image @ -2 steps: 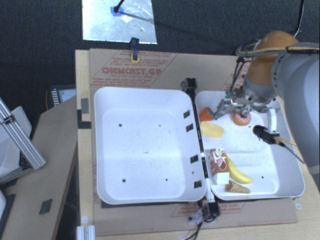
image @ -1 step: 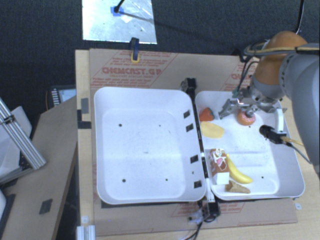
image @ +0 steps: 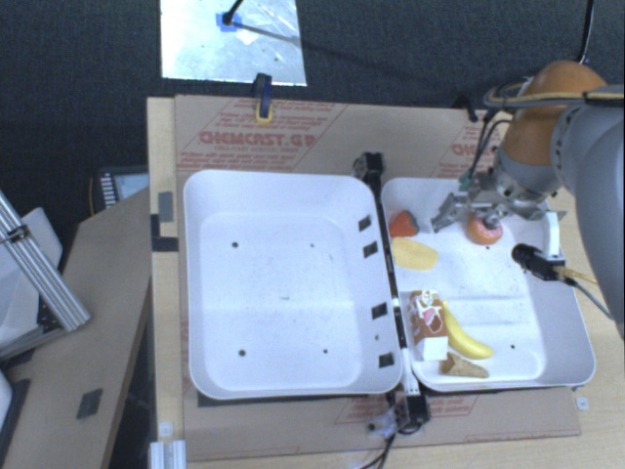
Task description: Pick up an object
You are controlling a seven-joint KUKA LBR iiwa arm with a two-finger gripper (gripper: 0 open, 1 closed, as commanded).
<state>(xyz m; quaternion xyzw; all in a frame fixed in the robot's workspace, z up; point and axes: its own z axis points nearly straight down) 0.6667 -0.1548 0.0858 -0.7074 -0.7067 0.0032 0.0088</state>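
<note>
the arm [image: 576, 115] enters from the right side of the tabletop [image: 293, 130] and reaches down into the right bin [image: 571, 345]. the end effector [image: 480, 218] sits low over the far part of the right bin, its metal fingers [image: 451, 211] spread to either side of a small orange-red round object [image: 483, 229]. the object lies between the fingers, resting on the bin floor; whether the fingers touch it cannot be told.

positions relative to the right bin:
- a red object [image: 403, 225] lies at the far left corner, near the divider [image: 386, 272].
- a pale yellow flat piece [image: 415, 254] lies just in front of the red object.
- a small box with red and white print [image: 428, 322] stands near the front left corner.
- a banana [image: 461, 333] lies just beside the box, on its right.
- a tan lumpy piece [image: 463, 365] lies at the front edge, below the banana.

the left bin [image: 283, 281] adjoins the right bin along the divider.
</note>
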